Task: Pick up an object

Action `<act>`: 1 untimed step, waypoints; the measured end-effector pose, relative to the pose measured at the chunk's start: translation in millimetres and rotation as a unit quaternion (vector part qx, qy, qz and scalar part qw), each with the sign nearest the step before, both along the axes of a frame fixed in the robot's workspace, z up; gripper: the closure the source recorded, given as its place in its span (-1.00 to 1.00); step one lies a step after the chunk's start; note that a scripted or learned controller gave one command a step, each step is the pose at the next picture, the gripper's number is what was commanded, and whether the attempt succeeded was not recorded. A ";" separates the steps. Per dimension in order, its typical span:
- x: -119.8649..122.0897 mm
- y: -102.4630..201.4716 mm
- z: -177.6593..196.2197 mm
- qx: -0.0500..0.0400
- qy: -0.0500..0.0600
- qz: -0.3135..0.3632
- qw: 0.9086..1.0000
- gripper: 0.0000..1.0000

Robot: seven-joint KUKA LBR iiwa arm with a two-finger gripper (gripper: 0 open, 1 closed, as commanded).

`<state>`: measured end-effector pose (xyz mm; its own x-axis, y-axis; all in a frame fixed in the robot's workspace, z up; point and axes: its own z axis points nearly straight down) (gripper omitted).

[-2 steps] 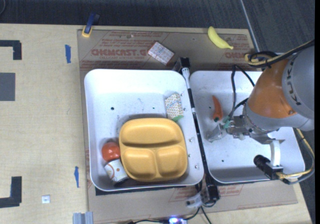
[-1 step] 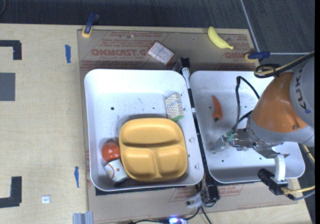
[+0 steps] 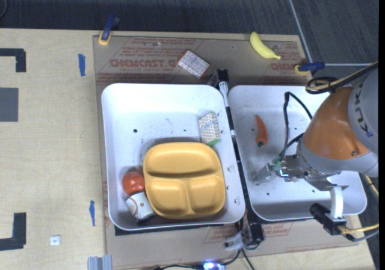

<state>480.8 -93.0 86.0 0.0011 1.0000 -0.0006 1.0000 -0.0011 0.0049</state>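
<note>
Looking at two white bins side by side on a sheet of cardboard (image 3: 150,64). Found the gripper (image 3: 267,172) down inside the right bin (image 3: 355,199), at about 8 o'clock from that bin's middle, hanging off a grey arm with an orange band (image 3: 337,124) coming in from 3 o'clock. Can't call the gripper spread or pressed together from this angle, too small and too blurry. Can't make out anything pinched in it either.

Got one carrot (image 3: 260,130) in the same bin, at roughly 10 o'clock from the bin's middle and pretty much 12 o'clock from the gripper. Near it but clearly apart, not touching. Lying more or less along the 12-to-6 line, flat on the bin floor.

Over in the left bin (image 3: 120,106): spotted a big yellow tray (image 3: 183,178) taking up the 5 to 6 o'clock part, three compartments facing up. Also a red ball (image 3: 133,181) at 8 o'clock, tucked right against the tray's 9 o'clock edge, and a white can (image 3: 139,204) just below the ball at 7 o'clock, tilted and touching the tray too. Plus a patterned packet (image 3: 209,127) at 2 o'clock, just above the tray's far corner.

Outside the bins, on the cardboard: noticed a banana (image 3: 263,46) at 12 o'clock from the right bin, and a small box (image 3: 192,63) at 12 o'clock from the left one.
</note>
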 end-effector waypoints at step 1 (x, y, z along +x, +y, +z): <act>0.0 0.5 0.0 0.000 0.000 0.000 1.000 -1.00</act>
<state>480.8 -92.5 85.9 0.0010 1.0000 -0.0012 1.0000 -0.0010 0.0052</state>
